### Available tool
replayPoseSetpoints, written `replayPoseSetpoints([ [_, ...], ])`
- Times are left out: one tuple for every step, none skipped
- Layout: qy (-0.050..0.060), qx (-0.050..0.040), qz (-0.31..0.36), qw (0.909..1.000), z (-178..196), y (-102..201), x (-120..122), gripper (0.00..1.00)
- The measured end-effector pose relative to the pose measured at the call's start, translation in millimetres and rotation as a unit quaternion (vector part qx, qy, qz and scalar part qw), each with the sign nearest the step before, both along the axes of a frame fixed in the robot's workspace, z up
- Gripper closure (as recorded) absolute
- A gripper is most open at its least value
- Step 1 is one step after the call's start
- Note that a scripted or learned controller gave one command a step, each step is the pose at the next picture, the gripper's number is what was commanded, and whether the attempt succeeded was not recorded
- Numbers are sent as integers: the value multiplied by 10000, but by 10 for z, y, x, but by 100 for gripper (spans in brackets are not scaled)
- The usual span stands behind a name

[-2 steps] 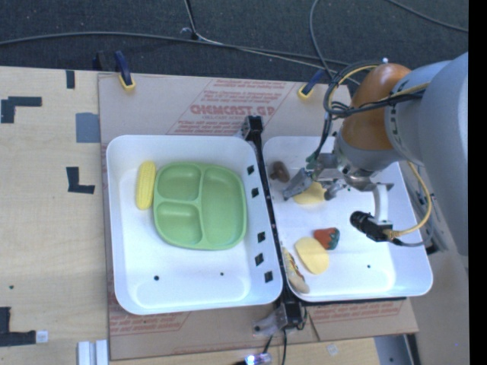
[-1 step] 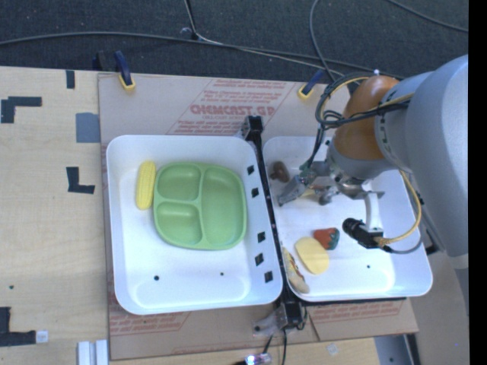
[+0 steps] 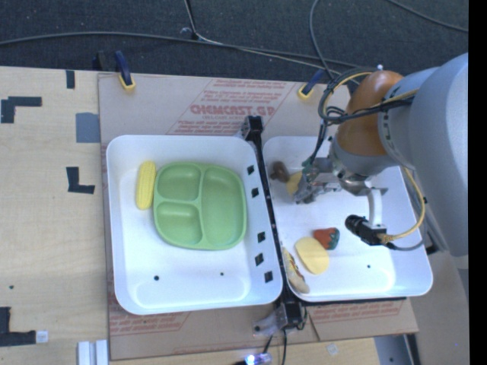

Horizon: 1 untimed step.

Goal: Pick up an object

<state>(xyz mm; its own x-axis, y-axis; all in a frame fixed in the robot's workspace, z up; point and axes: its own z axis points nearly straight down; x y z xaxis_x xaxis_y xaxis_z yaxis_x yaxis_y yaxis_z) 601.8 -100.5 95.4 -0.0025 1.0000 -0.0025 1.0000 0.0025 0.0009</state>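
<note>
My gripper point(image 3: 307, 187) is low in the right bin point(image 3: 396, 280), near its upper left part. A small brown object point(image 3: 278, 171) lies just to its left, and a pale yellow piece point(image 3: 294, 182) sits right against the gripper, partly hidden by it. Further toward the front lie a red item with a green top point(image 3: 328, 238), a rounded yellow object point(image 3: 312, 255) and a tan, elongated object point(image 3: 294, 273) along the bin's left wall. Whether anything is in the gripper is hidden by the wrist.
The left bin point(image 3: 129, 280) holds a green divided plate point(image 3: 201, 205) and a yellow corn cob point(image 3: 144, 185) beside it. A black divider point(image 3: 262, 204) runs between the bins. The grey arm with its orange band point(image 3: 373, 112) covers the right bin's upper right part.
</note>
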Motion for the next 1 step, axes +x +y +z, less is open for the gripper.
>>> replayPoseSetpoints([
  [-10, 11, -6, 10000, 619, 29, -30, 100],
])
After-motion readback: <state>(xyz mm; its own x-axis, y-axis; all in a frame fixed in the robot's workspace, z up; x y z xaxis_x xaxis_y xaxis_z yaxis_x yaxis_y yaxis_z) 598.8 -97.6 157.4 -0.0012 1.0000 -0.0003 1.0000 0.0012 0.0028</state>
